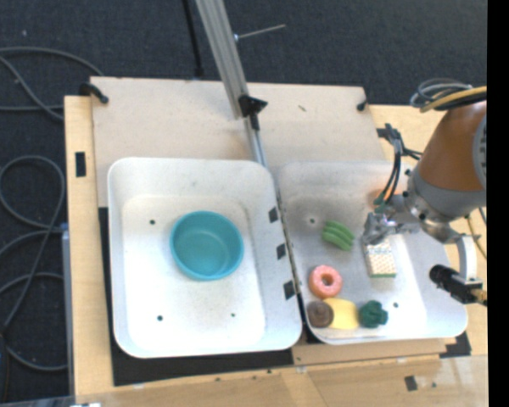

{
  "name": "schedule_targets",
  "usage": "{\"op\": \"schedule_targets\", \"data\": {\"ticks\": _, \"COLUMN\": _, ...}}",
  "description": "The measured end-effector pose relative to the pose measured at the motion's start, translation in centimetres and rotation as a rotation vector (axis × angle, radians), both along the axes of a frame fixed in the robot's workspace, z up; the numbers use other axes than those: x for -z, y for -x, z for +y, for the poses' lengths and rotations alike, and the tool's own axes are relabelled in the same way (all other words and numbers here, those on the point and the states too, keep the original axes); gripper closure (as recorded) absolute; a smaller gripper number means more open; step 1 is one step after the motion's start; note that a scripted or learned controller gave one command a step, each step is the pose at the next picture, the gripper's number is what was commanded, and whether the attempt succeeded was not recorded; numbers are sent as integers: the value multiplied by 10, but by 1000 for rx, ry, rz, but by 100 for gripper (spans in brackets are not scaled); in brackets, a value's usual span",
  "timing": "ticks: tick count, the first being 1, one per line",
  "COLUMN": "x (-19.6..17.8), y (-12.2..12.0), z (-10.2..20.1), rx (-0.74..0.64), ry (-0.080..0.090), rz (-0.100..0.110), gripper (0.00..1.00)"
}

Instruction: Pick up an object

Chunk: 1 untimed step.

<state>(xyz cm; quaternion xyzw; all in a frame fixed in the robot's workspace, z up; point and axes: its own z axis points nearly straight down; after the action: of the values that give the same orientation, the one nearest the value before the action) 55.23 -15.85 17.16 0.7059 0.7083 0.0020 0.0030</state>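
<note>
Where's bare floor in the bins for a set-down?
Left bin: open all around the teal bowl. Right bin: free strip above the green piece. Crowded along its near edge: donut, brown piece, yellow piece, dark green piece.

A teal bowl (207,244) sits upright alone near the middle of the left bin (127,185). The right bin (322,185) holds the rest. A ridged green piece (338,235) lies tilted near its centre. A pale speckled block (380,260) lies just right of that. Toward the bench's front edge sit a pink ringed doughnut (325,281), a brown round piece (320,314), a yellow block (344,315) touching it, and a dark green lump (372,314).
</note>
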Motion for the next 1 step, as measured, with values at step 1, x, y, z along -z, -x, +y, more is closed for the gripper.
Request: {"op": "schedule_targets", "data": {"ticks": 1, "x": -62, "y": 4, "z": -5, "rx": 0, "ry": 1, "rz": -1, "gripper": 100}}
